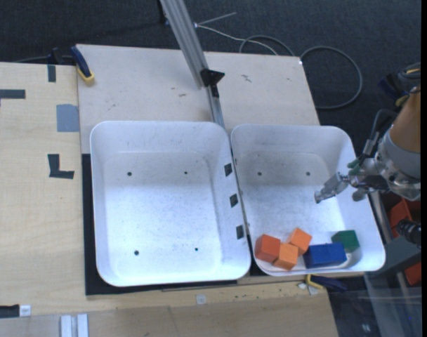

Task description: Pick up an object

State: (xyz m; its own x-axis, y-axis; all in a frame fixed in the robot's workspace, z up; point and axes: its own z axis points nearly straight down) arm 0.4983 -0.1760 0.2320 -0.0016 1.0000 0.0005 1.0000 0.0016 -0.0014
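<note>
Five small solid blocks are seen bunched at the near edge of the right shallow white plastic bin [298, 142], all w/ matte faces. A blue rectangular block [324, 255], the longest of the lot, is laid flat along the bin's near wall. A dark green cube [347, 240] is set just beside it, toward the bin's near right corner. Three orange cubes are grouped to the left of the blue block: one red-orange cube [268, 247] furthest left, one lighter orange cube [300, 239] behind, and one orange cube [288, 256] between them, touching or nearly touching the blue block. Edges are slightly rounded; no marks are seen on any block.

No brand, label or readable writing can be made out on the blocks, bins or counter [31, 209]; only dark tape patches are seen on the counter, well left of the right bin.

The grey two-finger hand [326, 190] is seen above the right bin's floor near its right wall, well apart from the blocks, reaching in over the right rim. Nothing is seen between its fingers, and no block is touched. How far the fingers are spread cannot be told at this res.

The left shallow white plastic bin [101, 153] is set touching the right bin's left side.
</note>
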